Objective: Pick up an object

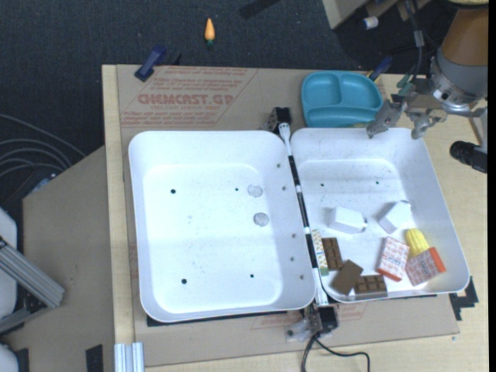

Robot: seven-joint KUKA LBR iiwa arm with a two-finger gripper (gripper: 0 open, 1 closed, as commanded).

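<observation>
My gripper (398,125) hangs over the far edge of the right bin (364,165), with its two fingers spread apart and nothing between them. The objects lie well below it, in the bin's near part: a white block (348,221), a second white block (394,215), a yellow piece (417,241), a red and white packet (394,257), another patterned packet (423,267), and brown chocolate bars (346,276) along the near rim.
The left bin (209,223) holds two small round grey discs (255,191). A blue divided tray (341,98) lies behind the right bin, just left of the gripper. A blue clip (149,63) and an orange piece (209,29) lie farther back.
</observation>
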